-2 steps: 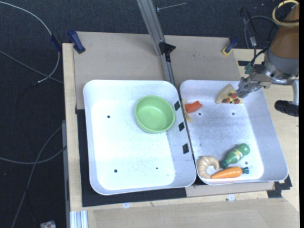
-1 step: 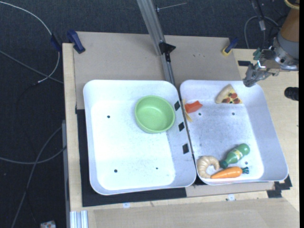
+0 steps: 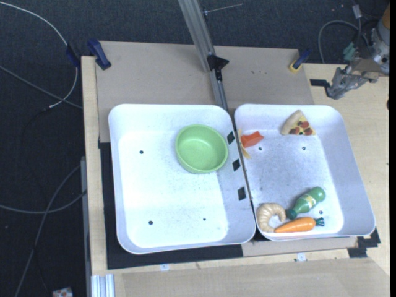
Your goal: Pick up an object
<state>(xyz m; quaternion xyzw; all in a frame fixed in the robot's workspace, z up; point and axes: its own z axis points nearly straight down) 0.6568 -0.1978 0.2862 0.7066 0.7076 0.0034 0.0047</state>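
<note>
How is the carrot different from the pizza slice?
The carrot is long, thin and orange with a green tip; the pizza slice is a tan wedge with red toppings. The carrot lies at the near edge of the right bin, crowded beside a croissant and a green bottle; the pizza slice sits alone at the far end. Both are toy food in the same bin.

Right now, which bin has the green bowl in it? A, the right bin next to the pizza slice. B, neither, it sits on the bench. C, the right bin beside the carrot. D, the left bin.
D: the green bowl sits alone in the left bin, while the pizza slice and carrot lie in the right bin.
</note>
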